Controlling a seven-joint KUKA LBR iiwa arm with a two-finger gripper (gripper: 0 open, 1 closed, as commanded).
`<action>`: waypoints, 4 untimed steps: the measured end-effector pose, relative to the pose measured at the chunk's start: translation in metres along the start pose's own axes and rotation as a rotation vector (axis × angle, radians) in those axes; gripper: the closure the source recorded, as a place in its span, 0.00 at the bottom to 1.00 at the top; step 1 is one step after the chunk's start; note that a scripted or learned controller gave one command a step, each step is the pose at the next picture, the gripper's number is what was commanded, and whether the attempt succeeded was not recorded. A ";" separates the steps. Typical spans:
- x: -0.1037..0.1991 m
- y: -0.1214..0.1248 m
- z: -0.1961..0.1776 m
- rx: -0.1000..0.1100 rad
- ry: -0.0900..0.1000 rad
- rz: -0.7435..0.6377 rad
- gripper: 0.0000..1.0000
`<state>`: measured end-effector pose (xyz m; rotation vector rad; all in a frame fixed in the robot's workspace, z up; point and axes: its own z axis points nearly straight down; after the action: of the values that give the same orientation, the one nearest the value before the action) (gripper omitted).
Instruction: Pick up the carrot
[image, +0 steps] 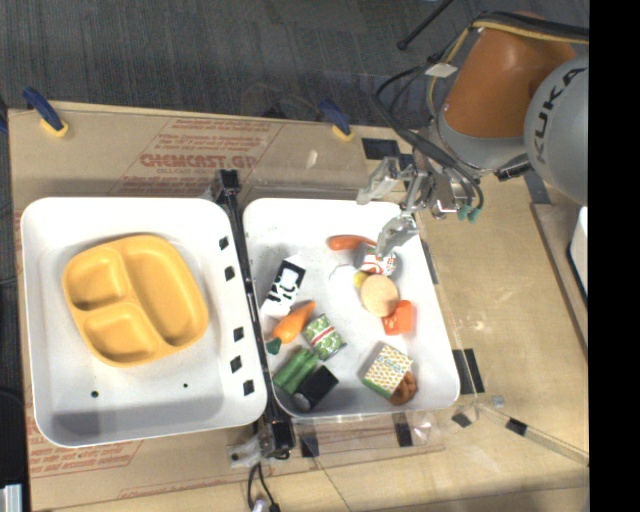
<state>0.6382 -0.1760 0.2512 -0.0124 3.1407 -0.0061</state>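
Observation:
The carrot is orange with a small green top and lies in the left middle of the right bin, pointing up-right. My gripper hangs over the bin's upper right corner, well up and right of the carrot. Its two metal fingers stand apart, open, with nothing between them. The lower finger is close above a red-and-white can.
Packed around the carrot are a black-and-white box, a green-red packet, a green vegetable and a black block. Further right lie a red sausage, a pale round fruit, a red piece and a patterned box. A yellow divided tray sits in the left bin.

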 end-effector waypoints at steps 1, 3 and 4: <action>0.061 0.007 0.112 -0.006 0.010 0.039 0.00; 0.099 -0.011 0.087 -0.001 -0.006 -0.283 0.00; 0.093 0.061 0.146 0.001 -0.012 -0.228 0.00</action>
<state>0.5444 -0.1158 0.1051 -0.3677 3.1076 -0.0073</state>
